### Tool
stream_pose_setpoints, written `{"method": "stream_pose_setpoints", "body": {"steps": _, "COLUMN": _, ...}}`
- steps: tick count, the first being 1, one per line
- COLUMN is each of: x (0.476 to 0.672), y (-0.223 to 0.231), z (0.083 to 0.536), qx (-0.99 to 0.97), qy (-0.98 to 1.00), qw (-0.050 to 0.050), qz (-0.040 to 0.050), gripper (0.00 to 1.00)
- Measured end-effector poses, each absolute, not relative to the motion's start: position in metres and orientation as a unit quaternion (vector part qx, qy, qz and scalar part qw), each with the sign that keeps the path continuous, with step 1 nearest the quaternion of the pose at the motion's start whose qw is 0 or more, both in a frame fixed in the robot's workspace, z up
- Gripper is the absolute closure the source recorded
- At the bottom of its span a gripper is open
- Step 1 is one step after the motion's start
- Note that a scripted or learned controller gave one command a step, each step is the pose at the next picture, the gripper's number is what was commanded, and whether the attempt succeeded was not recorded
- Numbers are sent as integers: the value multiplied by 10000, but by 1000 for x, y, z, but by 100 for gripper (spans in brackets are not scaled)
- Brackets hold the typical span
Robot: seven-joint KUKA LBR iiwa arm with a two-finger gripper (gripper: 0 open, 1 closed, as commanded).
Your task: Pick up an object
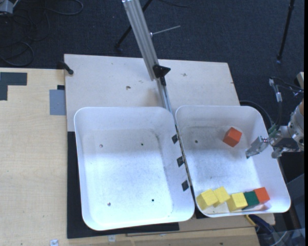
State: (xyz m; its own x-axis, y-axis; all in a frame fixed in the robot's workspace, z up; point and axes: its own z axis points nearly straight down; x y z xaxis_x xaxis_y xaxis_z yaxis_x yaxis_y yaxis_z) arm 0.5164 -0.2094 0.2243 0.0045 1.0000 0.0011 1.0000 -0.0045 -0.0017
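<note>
An orange-red cube (232, 136) lies alone in the upper part of the right bin (215, 114). Along that bin's near wall sits a row of blocks: a yellow block (208, 198), a second yellow block (222, 193), a third yellow block (237, 201), a green block (251, 198) and a small orange-red block (262, 194). My gripper (265, 148) hangs over the right rim of the right bin, a little right of and below the lone cube. Its fingers stand open with nothing between them.
The left bin (92, 132) stands beside the right one, with black clips (179, 161) along the shared wall. A slanted aluminium bar (143, 40) rises from behind the bins. Cables and a stand lie on the dark floor beyond.
</note>
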Motion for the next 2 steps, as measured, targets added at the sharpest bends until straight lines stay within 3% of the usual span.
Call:
{"method": "stream_pose_setpoints", "body": {"steps": 1, "x": 553, "y": -208, "z": 106, "qx": -7056, "qy": -7086, "qw": 39, "qz": 17, "gripper": 0}}
{"method": "stream_pose_setpoints", "body": {"steps": 2, "x": 524, "y": -209, "z": 147, "qx": -7070, "qy": -7072, "qw": 20, "qz": 4, "gripper": 0}}
